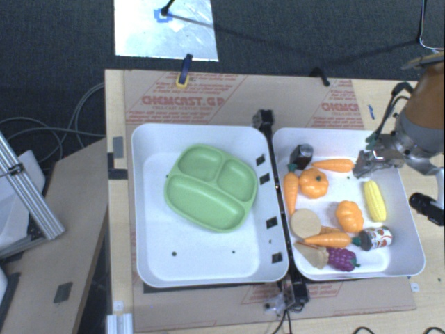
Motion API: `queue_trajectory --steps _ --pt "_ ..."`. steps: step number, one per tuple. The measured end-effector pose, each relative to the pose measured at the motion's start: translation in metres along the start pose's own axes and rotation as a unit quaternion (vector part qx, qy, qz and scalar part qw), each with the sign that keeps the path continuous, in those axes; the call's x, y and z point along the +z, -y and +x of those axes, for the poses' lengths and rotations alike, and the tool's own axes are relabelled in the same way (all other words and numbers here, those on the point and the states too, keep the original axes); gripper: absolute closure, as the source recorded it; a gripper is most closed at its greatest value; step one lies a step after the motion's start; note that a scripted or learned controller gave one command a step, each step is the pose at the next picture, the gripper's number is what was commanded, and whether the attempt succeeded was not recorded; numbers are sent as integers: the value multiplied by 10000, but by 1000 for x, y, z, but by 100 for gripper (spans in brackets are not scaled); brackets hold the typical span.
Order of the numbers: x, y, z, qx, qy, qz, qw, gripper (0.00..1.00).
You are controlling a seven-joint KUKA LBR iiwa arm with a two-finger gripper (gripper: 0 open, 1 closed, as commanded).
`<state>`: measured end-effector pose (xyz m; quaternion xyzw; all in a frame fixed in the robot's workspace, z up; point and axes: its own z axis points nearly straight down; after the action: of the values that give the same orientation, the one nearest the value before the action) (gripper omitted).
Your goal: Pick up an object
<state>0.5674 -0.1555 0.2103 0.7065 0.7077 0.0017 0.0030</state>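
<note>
The right bin (pixel 410 249) holds several toy foods: a carrot (pixel 334 165) near the back, an orange pumpkin (pixel 313 184), a yellow corn cob (pixel 375 200), an orange fruit (pixel 350 216), a second carrot (pixel 327 240), purple grapes (pixel 342 259), a tan round slice (pixel 305 223) and a small bottle (pixel 376 239). My gripper (pixel 366 164) hangs over the bin's back right part, just above the corn cob and right of the first carrot. Nothing shows between its fingers.
The left bin (pixel 149 256) holds a green divided plate (pixel 211 186). A dark can-like object (pixel 301 156) lies at the right bin's back left. A long orange piece (pixel 290 193) lies along the divider. The arm's orange band (pixel 425 99) rises at the right edge.
</note>
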Motion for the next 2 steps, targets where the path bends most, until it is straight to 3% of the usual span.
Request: queue_trajectory --steps 1,2 --pt "-15 -1 0 -14 -4 11 10000 100" --pt "-9 18 56 -36 -20 33 10000 100"
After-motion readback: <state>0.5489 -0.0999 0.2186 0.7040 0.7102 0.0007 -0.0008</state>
